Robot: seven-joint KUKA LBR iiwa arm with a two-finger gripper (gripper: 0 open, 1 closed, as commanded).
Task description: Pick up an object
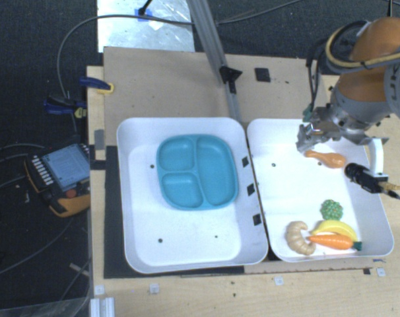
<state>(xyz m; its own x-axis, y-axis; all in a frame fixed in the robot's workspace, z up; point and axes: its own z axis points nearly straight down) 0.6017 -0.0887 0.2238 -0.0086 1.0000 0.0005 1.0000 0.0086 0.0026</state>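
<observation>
The drumstick point(326, 158) lies just below the gripper point(310, 137), whose opening I can't tell. It looks light, hard and slick; I'd grab the thick end.

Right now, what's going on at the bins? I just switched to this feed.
The arm reaches in over the right bin, its gripper low by the back wall, just beside a toy chicken drumstick. Nothing is visibly held yet. A broccoli, banana, carrot and croissant cluster in the bin's near corner. The left bin holds a blue divided plate.
</observation>
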